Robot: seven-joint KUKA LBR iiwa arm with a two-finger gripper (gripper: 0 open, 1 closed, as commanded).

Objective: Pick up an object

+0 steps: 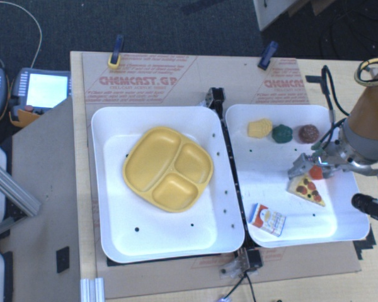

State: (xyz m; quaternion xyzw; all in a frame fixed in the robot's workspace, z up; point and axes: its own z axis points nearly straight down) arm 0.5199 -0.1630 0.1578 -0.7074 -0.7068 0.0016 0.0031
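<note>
Two shallow white bins sit side by side on a bench covered with a printed board: the left bin holds a yellow compartment plate, lying tilted with three compartments visible, and the right bin holds the small objects. Much of the arm is cut off at the right edge of the view, so only its lower grey section and part of the orange band show. Its gripper reaches into the right bin from the right, low over the bin floor; its metal parts overlap a small red item that is partly hidden and cannot be identified, and whether the gripper is open or closed cannot be told. A toy pizza slice lies just below and beside the gripper tip, touching or nearly touching it; which of the two cannot be judged. Along the far side of the same bin, three pieces lie in a row, well apart from the gripper: a yellow corn-like piece, a dark green round piece and a brown round piece. A small printed packet, white with red and blue, rests near the bin's front edge, its lettering too small to read.
</note>
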